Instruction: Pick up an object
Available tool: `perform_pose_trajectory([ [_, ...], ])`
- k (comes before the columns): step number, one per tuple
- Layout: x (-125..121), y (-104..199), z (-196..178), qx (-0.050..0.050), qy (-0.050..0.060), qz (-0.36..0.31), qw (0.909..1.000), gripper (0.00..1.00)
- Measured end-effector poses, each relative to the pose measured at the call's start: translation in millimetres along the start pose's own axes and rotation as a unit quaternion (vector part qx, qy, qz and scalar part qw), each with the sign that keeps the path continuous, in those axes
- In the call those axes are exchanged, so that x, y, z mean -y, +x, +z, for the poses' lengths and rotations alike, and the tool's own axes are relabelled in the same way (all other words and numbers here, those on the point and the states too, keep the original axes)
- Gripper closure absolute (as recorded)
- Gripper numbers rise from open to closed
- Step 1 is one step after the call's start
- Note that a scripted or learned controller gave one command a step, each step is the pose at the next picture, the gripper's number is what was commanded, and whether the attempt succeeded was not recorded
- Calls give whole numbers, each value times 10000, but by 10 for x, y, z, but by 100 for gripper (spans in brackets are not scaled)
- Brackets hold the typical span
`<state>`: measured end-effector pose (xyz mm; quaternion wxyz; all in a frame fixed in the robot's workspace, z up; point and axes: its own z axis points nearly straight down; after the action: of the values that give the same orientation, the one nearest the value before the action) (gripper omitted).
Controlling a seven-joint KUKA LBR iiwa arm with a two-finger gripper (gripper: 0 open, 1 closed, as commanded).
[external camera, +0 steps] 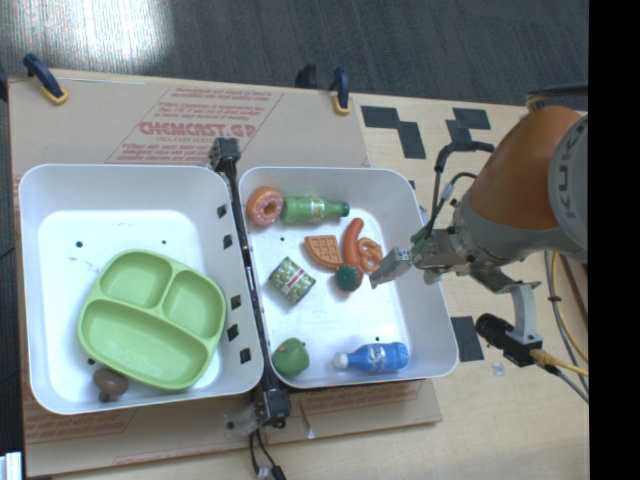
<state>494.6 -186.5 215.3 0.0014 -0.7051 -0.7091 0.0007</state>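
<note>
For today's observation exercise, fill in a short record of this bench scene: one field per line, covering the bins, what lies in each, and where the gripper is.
left bin: green divided tray, small brown object at the near corner
right bin: doughnut, green bottle, waffle, sausage, pretzel, small dark green item, green can, green apple, blue bottle
gripper: over the right bin's right side, beside the pretzel
held object: none seen between the fingers
arm entry: from the right
</note>
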Motion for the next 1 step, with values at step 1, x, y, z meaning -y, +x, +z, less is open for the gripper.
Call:
perform_pose_trajectory([
  [1, 62, 197, 1096, -3, 11, -10, 10000, 0],
])
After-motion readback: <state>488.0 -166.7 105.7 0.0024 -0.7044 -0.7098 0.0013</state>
